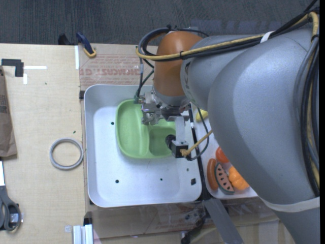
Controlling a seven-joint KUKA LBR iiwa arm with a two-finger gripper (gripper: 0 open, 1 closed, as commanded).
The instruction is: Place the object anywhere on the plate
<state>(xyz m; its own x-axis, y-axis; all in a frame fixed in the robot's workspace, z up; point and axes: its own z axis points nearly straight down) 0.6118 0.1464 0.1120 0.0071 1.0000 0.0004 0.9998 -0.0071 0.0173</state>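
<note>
The big grey arm with its orange band (172,60) reaches in from the right, and its two-finger gripper (161,117) hangs right over the pale green two-compartment plastic plate (133,131) in the left-hand shallow white bin (101,187). How the gripper is set cannot be told from here; the wrist covers it, and nothing is visible in its grasp. The likely objects, an orange and a red watermelon-slice toy (223,179), lie in the right-hand bin, near edge, well apart from the plate. By the look of it, the arm is either at the release point or has arrived without a load. Next call: confirm something is held, then let it go above the plate's right compartment.
</note>
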